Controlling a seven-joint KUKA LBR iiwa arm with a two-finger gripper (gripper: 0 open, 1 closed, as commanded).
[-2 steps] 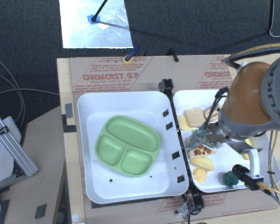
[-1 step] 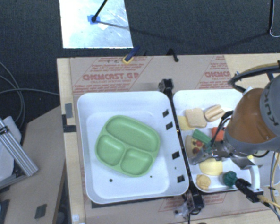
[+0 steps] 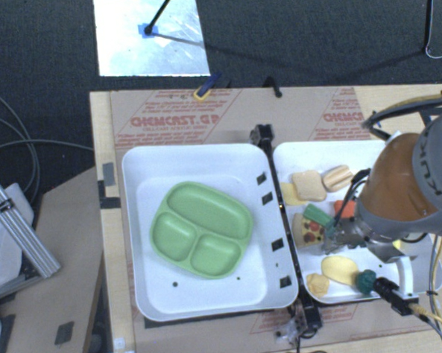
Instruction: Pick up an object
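Camera view has the gripper (image 3: 331, 238) low in the right bin (image 3: 368, 146), its grip state impossible to tell, among small toy foods (image 3: 310, 185), with the green divided plate (image 3: 201, 228) in the left bin (image 3: 182, 158).

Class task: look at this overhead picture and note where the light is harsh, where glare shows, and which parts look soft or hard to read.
Camera view: bright glare on the shiny sheet lying on the dark floor; the white bins are evenly lit, nearly washed out, with faint shadows; the green divided plate reads clearly; small items near the hand look soft and coarse, and the arm hides part of them.
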